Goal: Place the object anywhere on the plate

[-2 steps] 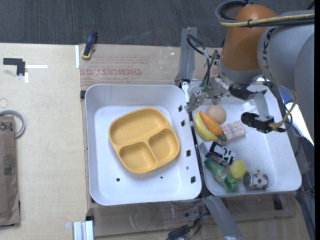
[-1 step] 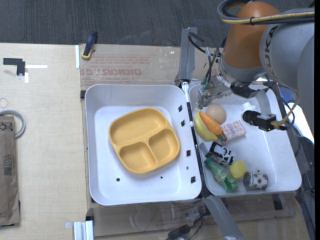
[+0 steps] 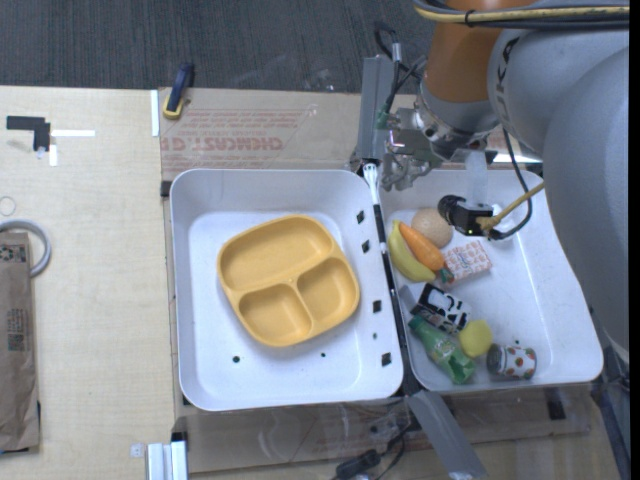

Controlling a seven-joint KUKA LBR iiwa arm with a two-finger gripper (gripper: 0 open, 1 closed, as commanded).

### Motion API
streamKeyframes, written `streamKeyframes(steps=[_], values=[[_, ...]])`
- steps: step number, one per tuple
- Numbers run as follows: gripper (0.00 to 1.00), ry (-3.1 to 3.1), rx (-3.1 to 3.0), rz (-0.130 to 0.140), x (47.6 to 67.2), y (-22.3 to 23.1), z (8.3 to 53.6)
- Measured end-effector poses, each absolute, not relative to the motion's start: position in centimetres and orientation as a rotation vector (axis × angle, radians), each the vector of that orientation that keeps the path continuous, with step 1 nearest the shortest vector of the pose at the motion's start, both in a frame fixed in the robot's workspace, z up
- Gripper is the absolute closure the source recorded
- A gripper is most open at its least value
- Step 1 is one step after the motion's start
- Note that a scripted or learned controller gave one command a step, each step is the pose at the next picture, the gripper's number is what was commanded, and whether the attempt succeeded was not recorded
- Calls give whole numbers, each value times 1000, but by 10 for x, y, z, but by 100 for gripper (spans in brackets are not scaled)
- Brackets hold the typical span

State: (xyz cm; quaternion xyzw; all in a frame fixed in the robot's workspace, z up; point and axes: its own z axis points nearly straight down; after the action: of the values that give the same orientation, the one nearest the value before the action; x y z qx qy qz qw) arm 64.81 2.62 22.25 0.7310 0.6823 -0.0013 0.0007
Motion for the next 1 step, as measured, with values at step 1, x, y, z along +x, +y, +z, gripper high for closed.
streamKeyframes(steps=[1], values=[[100,1632,2683,-5,659,96,322]])
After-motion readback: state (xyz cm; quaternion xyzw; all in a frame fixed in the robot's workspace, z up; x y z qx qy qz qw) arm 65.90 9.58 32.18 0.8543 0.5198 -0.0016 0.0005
